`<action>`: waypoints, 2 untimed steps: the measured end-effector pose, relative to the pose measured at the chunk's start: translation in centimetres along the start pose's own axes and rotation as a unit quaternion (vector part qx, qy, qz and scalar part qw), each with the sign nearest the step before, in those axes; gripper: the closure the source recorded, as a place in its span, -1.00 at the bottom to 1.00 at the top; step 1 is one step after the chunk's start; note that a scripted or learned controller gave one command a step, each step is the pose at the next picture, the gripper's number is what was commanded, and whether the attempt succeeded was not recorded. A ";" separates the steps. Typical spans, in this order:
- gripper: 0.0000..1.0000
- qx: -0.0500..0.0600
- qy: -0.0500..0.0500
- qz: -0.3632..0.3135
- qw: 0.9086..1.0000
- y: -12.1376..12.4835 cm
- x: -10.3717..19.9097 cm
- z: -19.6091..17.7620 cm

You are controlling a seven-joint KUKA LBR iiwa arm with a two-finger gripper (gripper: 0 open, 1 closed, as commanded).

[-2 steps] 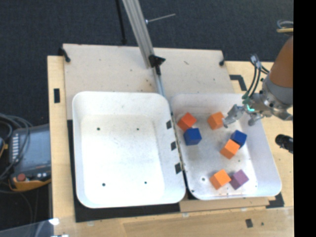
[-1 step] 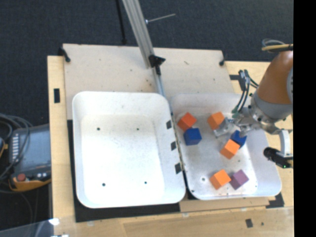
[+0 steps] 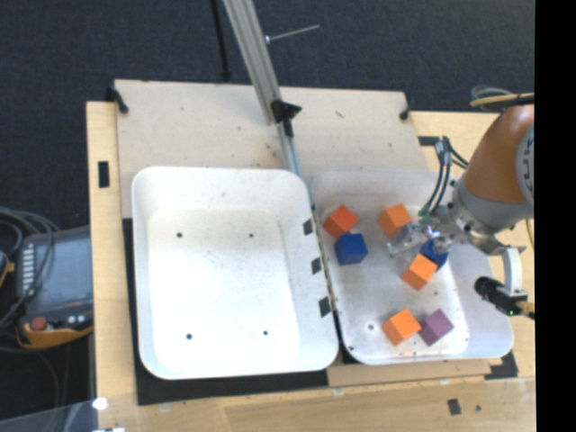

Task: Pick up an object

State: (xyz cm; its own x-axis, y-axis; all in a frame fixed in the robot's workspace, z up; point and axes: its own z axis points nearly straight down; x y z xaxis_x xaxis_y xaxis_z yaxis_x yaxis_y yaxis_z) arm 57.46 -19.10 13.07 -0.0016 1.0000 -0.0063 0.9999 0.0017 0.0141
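Orange blocks make up most of what lies in the right bin point(image 3: 490, 336): one orange cube point(image 3: 340, 220) at the bin's ten o'clock, another orange cube point(image 3: 394, 219) toward twelve o'clock, a third orange cube point(image 3: 418, 271) near the middle, and a fourth orange cube point(image 3: 402, 326) at six o'clock. A blue cube point(image 3: 351, 247) sits just beside the first orange one, on its five o'clock side, and a purple cube point(image 3: 436, 326) lies just beside the fourth, at its three o'clock. A second blue cube point(image 3: 436, 256) is partly hidden under the arm's tooling, touching or nearly touching the middle orange cube at its one o'clock. The grey arm with its orange band point(image 3: 497, 165) reaches in from three o'clock, and the fingers point(image 3: 416, 238) hang low over the bin between the twelve o'clock orange cube and the middle one. Whether they are spread or closed cannot be told from this angle, and nothing can be seen gripped between them. The left bin point(image 3: 144, 241) sits at nine o'clock of the right one, their rims close together. Both rest on the pale wooden tabletop point(image 3: 270, 106), and a slanted metal rail point(image 3: 252, 48) rises toward twelve o'clock.
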 end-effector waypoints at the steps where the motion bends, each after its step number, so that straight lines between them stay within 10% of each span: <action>1: -1.00 -0.004 -0.001 0.001 1.000 0.3 -0.1 0.3; 2: 1.00 -0.007 -0.003 0.004 1.000 0.4 -0.3 -0.6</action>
State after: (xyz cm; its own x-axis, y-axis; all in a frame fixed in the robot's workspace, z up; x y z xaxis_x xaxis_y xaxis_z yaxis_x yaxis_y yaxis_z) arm 57.82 -19.42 13.72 0.0065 0.9999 -0.0124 0.9996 -0.0062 0.0273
